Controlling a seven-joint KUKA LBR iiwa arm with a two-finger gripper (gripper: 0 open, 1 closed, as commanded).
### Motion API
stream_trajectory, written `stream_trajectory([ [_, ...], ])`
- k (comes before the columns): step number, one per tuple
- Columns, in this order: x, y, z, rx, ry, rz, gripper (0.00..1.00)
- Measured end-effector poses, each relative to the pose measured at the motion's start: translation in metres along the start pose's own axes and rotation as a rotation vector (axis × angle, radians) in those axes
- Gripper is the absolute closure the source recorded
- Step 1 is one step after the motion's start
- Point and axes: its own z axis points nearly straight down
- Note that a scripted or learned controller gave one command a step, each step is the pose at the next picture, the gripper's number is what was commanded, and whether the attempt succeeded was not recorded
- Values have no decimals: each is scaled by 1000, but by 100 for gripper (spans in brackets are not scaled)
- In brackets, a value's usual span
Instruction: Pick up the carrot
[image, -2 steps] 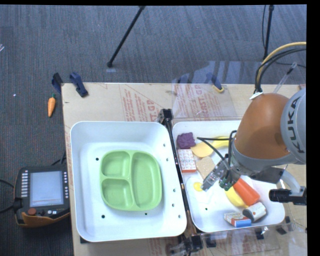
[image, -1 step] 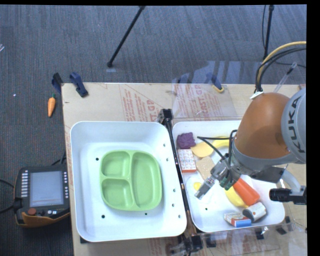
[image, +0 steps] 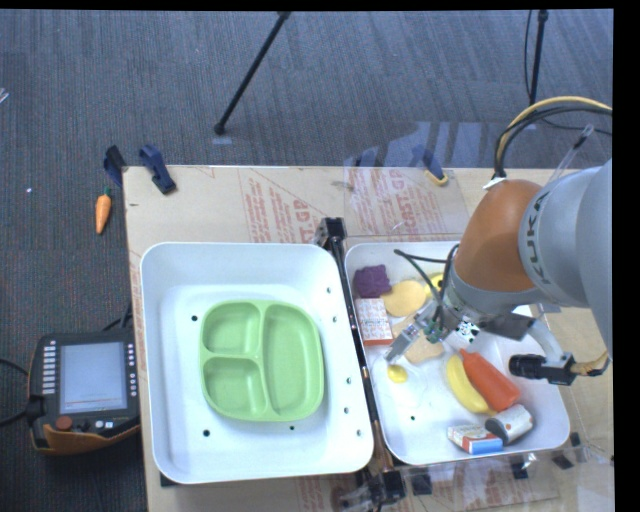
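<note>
The carrot (image: 488, 379) is an orange-red tapered piece lying in the right bin (image: 420, 440), toward its right side. It rests against a yellow banana (image: 459, 385) on its left. My gripper (image: 402, 347) hangs low over the middle of the same bin, pointing down and left. It is a hand's width left of the carrot and nothing of the carrot is in it. The tip sits by a tan item (image: 428, 351) and just above a small yellow piece (image: 397, 374). The grey arm with its orange band (image: 500, 245) covers the bin's upper right.
The right bin also holds a purple item (image: 372, 280), a pale yellow item (image: 406, 297), a red-and-white box (image: 373, 320), a grey can (image: 511, 423) and a small carton (image: 470, 438). A green divided plate (image: 263, 360) lies in the left bin (image: 170, 300). A second small carrot (image: 102, 212) lies off the bench, far left.
</note>
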Motion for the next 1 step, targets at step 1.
stream_trajectory([
  [1, 28, -54, 1, 4, 2, 192, 0],
])
